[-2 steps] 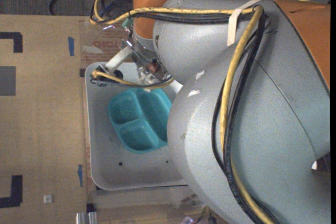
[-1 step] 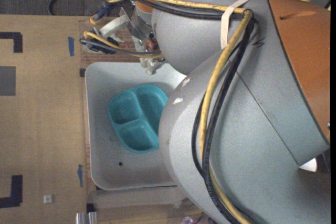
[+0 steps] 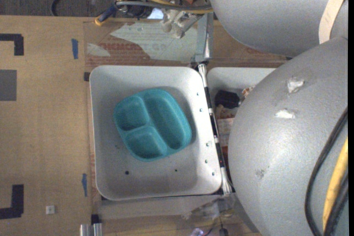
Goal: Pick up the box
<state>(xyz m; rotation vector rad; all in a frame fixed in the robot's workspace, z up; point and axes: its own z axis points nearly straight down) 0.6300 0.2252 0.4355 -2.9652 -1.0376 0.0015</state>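
What may be the box, a pale printed sliver, lies against the right bin's left wall, mostly hidden under the grey arm. Just beyond it you see a dark item. A teal divided plate sits mid left bin. The gripper hangs over the bench's far edge, holding nothing; you cannot tell whether it is open or closed.
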